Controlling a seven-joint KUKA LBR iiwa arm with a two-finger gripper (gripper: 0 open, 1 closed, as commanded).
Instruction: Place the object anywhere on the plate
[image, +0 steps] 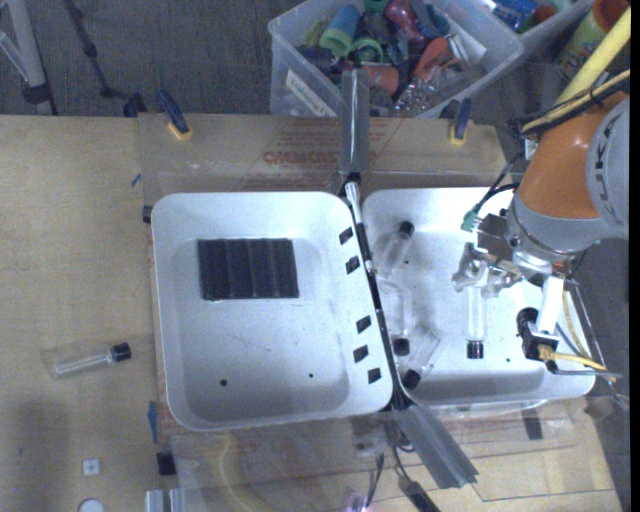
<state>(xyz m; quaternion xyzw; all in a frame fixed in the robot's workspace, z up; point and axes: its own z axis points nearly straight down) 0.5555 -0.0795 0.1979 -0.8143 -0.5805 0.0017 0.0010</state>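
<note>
Camera view puts our gripper (478, 285) at right of frame, fingers closed on a clear vial (474, 322); we could drop it short of the dark plate (248, 268) at centre-left.

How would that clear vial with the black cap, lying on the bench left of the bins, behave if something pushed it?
The vial lies on its side and looks cylindrical, so a sideways push would probably roll it across the bench. It appears clear and smooth, so likely slippery to pinch. It seems empty, so probably light and easily knocked away.
</note>
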